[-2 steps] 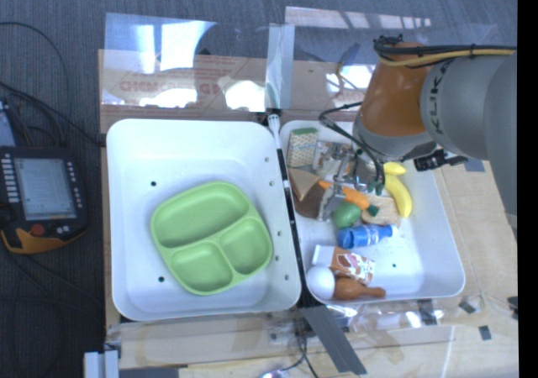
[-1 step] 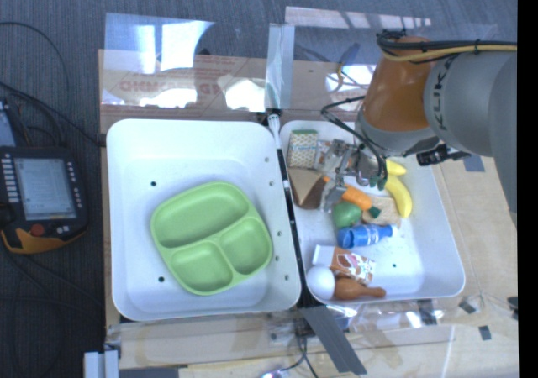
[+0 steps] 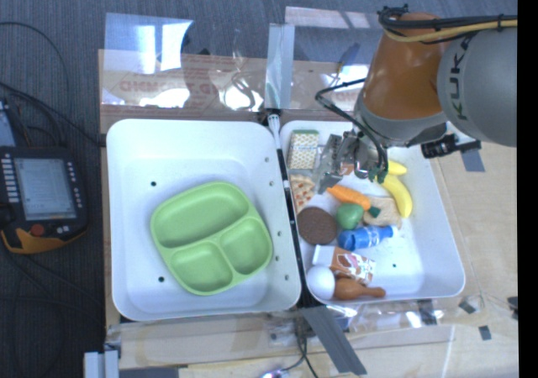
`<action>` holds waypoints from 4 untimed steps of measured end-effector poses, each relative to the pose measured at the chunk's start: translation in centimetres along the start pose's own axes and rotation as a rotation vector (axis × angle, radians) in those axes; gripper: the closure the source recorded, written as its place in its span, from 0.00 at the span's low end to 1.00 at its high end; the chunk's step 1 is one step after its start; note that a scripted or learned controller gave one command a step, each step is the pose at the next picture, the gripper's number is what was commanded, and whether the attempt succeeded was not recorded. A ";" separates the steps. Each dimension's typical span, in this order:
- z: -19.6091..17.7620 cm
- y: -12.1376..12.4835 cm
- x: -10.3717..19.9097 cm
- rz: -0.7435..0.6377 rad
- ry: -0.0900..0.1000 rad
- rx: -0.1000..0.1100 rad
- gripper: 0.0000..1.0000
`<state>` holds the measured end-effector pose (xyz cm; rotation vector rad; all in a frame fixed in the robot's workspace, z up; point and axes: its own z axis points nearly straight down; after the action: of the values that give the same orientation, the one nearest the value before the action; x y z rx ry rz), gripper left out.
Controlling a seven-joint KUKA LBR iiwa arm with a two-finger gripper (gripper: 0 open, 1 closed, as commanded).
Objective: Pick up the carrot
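Far left, off the bench: pendant [image 3: 42, 196] on dark floor, screen lit, cable looping above it.

Left bin [image 3: 134, 149]: green tray [image 3: 212, 236], three compartments, lying slightly toward the near right part of the bin floor, tilted relative to the bin walls.

Right bin [image 3: 437, 259], left edge: cracker pack [image 3: 303, 148] near the far left corner; below it a waffle [image 3: 302, 193], then a brown disc [image 3: 318, 224], then an egg [image 3: 320, 281] at the near left corner.

Middle of right bin: carrot [image 3: 348, 195], orange, lying flat, pointing toward the right wall, just above a green pepper [image 3: 350, 216]. Blue bottle [image 3: 365, 238] on its side below the pepper. Snack packet [image 3: 353, 264] below that; drumstick [image 3: 358, 290] along the near wall.

Gripper [image 3: 343, 163] low over the far part of the right bin, just above the carrot's left end, between cracker pack and banana [image 3: 398, 191]. Cannot tell its state; carrot lying on the bin floor, nothing visibly between the tips.

Right: banana along the right side of the pile, curved. Arm [image 3: 437, 74] entering from the right over the bin's far right corner.
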<state>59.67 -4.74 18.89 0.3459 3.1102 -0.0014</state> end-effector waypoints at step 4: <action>8.6 -6.1 -1.8 -0.008 -0.010 0.000 1.00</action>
<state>60.14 -11.11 10.33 0.3321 3.1017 -0.0040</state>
